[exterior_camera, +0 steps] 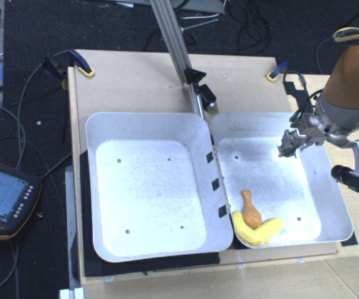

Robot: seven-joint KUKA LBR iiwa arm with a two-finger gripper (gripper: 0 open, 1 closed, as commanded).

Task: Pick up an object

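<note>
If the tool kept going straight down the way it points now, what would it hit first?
Most likely the bare floor of the right shallow white bin. The tool hangs over its upper part, apart from the orange toy drumstick and yellow banana at the near edge. Height is unclear.

Pale wooden bench top [135, 83] on dark carpeted floor [23, 30]; black cables [17, 126] trail over floor at left and far side; handheld control pendant [2, 198] with lit screen lies on floor, left; slanted aluminium mast [173, 33] rises from bench's far middle; yellow-tipped clamps [79, 64] at far corners.
</note>
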